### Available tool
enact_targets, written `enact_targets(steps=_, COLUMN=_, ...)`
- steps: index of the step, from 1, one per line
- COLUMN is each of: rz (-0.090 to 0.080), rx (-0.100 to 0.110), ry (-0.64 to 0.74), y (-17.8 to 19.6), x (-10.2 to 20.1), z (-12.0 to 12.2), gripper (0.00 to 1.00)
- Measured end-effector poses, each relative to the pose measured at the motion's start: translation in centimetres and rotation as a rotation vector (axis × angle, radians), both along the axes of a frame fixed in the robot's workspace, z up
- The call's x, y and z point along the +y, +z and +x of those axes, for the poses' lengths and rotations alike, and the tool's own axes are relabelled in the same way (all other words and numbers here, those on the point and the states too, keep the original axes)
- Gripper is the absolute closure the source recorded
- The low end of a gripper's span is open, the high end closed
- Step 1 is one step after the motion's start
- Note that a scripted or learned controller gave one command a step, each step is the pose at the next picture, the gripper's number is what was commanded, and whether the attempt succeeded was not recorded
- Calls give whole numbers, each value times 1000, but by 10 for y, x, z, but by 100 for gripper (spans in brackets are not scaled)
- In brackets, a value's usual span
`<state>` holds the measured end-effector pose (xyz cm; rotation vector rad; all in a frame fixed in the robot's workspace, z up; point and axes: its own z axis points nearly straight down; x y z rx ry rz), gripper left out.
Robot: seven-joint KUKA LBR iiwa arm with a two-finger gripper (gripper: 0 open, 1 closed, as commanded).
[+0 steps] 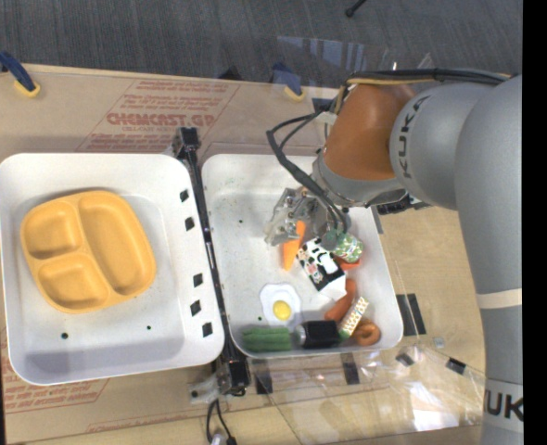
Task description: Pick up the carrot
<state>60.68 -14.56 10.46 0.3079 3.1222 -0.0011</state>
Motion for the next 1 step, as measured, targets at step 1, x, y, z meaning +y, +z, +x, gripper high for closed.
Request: enact_targets(steps=1, rz=0, rx=-3, ry=-101, y=40, x=14, z=-7, gripper=100)
